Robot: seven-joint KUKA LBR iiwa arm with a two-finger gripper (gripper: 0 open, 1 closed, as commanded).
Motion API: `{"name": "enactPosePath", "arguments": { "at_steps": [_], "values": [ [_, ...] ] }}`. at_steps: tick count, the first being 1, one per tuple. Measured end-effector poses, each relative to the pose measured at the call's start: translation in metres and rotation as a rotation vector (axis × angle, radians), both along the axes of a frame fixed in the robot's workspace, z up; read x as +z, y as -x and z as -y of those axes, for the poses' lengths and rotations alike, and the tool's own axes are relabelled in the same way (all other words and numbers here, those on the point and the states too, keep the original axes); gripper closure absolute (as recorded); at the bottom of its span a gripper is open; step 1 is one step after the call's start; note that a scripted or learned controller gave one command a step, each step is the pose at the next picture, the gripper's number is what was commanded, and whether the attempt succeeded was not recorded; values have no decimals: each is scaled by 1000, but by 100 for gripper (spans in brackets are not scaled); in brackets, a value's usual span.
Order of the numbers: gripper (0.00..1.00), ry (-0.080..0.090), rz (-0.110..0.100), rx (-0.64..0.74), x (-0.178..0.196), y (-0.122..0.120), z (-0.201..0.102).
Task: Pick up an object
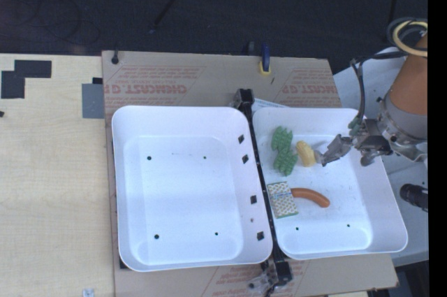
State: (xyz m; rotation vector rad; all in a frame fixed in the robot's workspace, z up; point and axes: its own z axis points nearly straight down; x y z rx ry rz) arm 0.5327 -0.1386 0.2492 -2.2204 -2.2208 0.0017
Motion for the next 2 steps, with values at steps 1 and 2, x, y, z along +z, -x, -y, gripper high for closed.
{"name": "enactPosePath", "arguments": {
  "at_steps": [1, 2],
  "values": [
    [100, -1, -2, 1, 10, 0, 0],
    [100, 0, 5, 7, 66, -44, -81]
  ]
}}
